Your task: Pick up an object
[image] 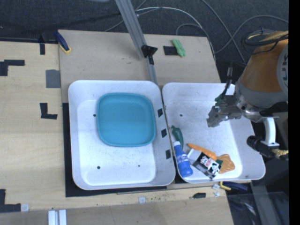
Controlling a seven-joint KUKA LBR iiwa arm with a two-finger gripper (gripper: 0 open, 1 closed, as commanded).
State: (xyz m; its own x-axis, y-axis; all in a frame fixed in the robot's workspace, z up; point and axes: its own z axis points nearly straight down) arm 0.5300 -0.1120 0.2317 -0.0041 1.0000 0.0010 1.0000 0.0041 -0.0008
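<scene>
Camera view: gripper above the right bin, nothing seen between the fingers; open or closed, cannot tell. Below the gripper, near the bin's front edge: blue-and-green bottle, orange object, black-and-white packet. Far to its left, blue plate in the left bin.

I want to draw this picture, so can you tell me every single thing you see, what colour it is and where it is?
White bins: two, side by side on the bench.
Plate: one, turquoise, in the left bin.
Brush: one, green handle, right bin by its left wall.
Bottle: one, blue and white, below the brush.
Small pile: orange, black and white pieces, right bin's near corner.
Clip: one, green, on the bench's far side.
Cables: thin, grey, far side.
Gripper: grey, above the right bin.
</scene>
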